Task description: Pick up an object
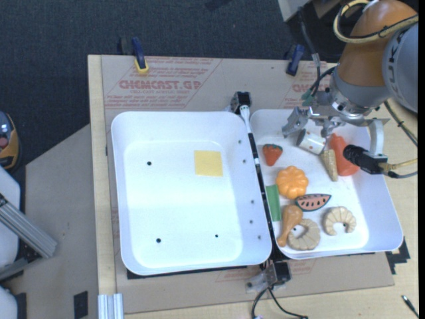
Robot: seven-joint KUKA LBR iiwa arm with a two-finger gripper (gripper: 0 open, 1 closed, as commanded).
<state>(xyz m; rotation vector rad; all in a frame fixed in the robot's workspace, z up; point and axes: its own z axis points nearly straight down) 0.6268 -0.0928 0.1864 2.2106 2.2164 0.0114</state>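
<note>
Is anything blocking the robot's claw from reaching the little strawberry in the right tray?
Nothing visible blocks it. The gripper hangs over the right bin at its far end, and the strawberry lies just beside it toward the divider, uncovered, with bare bin floor between them.

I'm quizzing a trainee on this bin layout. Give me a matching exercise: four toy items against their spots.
Items:
1. yellow cheese slice
2. strawberry
3. watermelon slice
4. croissant

Places:
A. near right corner of right bin
B. alone in left bin
C. right bin, just below the pumpkin
D. right bin, by the divider, above the pumpkin

Pairs: 1-B, 2-D, 3-C, 4-A
</note>
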